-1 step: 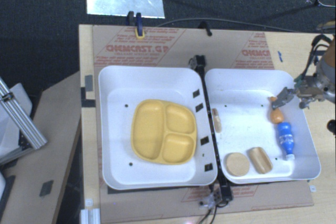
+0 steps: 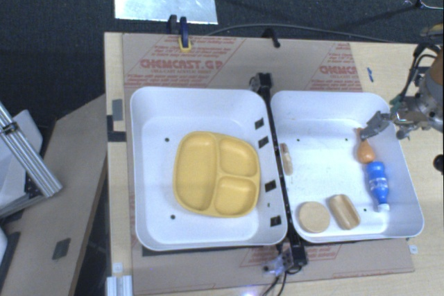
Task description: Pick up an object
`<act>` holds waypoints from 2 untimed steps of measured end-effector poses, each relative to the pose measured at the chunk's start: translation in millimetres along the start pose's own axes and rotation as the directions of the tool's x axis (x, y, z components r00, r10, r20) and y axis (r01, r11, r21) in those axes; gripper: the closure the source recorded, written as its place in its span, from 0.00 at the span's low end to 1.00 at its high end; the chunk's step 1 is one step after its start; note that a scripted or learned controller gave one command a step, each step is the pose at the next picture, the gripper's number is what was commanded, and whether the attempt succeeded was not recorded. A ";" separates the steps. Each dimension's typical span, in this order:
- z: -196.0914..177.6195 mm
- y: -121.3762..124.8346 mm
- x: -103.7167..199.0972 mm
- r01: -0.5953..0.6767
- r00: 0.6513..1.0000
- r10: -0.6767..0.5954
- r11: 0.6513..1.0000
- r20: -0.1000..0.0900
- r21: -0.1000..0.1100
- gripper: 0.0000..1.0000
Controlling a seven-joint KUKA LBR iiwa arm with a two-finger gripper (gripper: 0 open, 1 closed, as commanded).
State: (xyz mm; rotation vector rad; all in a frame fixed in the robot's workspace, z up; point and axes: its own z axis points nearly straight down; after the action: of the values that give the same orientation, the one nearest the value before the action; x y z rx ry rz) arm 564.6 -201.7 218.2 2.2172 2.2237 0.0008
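Observation:
The right bin holds an orange egg-shaped object by its right wall, a blue and white bottle just below it, a tan bread-like piece, a round tan disc and a small pale stick by the left wall. My gripper reaches in from the right and hovers just above the orange object, its fingers spread apart with nothing between them.
The left bin holds a yellow divided plate. A black divider with clips runs between the bins. A yellow clamp sits at the back edge of the bench.

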 end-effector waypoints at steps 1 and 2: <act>41.9 -2.7 2.2 -0.001 1.000 0.001 1.000 -0.001 0.003 0.00; 104.4 -1.9 2.4 -0.001 1.000 0.001 1.000 -0.001 0.004 0.00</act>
State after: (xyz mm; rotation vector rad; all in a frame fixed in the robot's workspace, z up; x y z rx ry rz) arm 562.9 -199.4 113.8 2.2213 2.2248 -0.0017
